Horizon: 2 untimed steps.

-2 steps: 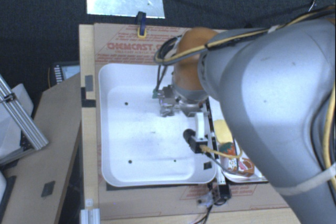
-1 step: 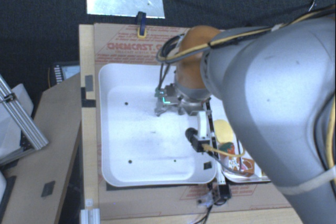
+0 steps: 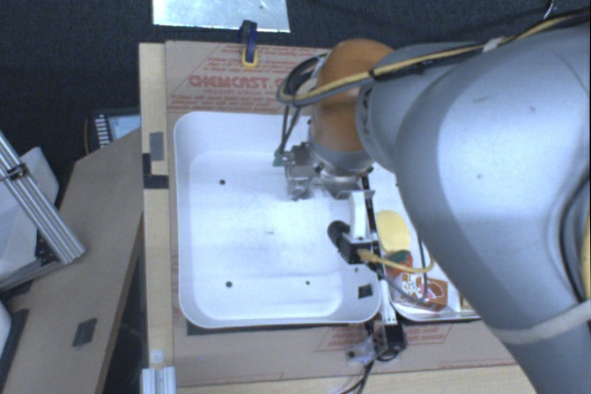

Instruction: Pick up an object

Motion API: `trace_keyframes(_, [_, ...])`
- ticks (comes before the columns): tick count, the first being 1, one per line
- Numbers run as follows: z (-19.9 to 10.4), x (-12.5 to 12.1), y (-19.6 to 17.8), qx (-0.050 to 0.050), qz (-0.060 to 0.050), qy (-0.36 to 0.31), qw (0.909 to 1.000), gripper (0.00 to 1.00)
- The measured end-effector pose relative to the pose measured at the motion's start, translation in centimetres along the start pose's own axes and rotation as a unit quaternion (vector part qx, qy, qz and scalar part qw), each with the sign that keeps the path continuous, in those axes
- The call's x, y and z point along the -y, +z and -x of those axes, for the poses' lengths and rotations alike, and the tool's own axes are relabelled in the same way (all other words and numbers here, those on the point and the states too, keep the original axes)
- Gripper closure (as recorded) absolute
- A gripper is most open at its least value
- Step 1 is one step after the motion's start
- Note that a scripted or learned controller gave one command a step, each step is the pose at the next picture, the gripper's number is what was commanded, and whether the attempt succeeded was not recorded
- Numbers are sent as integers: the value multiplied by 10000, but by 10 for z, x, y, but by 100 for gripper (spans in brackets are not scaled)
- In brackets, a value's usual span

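Two white bins here: the left bin (image 3: 231,291) in plain sight, the right bin (image 3: 434,314) mostly hidden under the one grey arm (image 3: 480,171). One gripper (image 3: 297,191) on that arm. In the right bin, one yellow object (image 3: 391,229) and one orange-and-white packet (image 3: 423,291); any more there can't be counted. One clamp (image 3: 248,41) at the back edge.

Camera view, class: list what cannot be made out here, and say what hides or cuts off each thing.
- Right bin: mostly covered by the grey arm; just a strip of its contents, something yellow and a printed packet, shows.
- End effector over the left bin: its tip is small and dark, so its state cannot be read.
- Packet print: too small to read.
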<state>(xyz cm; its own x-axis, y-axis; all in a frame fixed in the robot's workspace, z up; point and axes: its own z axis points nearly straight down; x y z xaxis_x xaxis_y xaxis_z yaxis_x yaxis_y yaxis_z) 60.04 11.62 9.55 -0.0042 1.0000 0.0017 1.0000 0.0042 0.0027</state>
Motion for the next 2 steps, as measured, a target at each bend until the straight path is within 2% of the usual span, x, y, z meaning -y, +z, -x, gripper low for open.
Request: trace_keyframes(2, [0, -1, -21, -7, 13, -7, 10000, 100])
